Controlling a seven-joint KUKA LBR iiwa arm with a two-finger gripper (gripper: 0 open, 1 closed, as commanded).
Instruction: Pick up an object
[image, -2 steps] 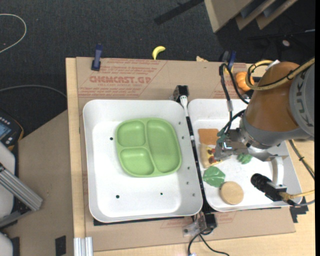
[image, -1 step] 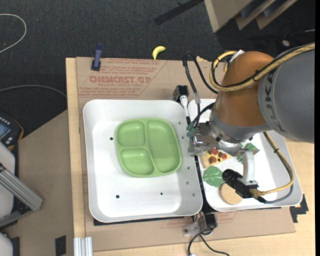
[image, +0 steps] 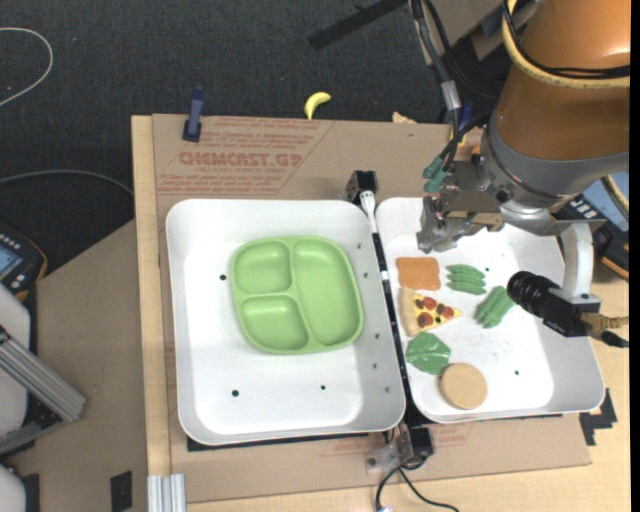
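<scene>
The toy foods lie in the right bin (image: 560, 400): an orange slab (image: 418, 272) at the cluster's 12 o'clock, a pizza slice (image: 430, 311) touching its lower edge, a green leaf (image: 428, 352) and a round cookie (image: 464, 386) toward 6 o'clock, and two green pods (image: 466, 278) (image: 492, 306) toward 3 o'clock. The gripper (image: 438, 236) hangs just beyond the slab's 12 o'clock edge, near the bin's far rim; I cannot tell how its tips stand. The bin's lower right floor is bare. The left bin (image: 200, 330) holds a green divided plate (image: 297, 294) with open floor all around. The arm's bulk covers the right bin's far right corner.
</scene>
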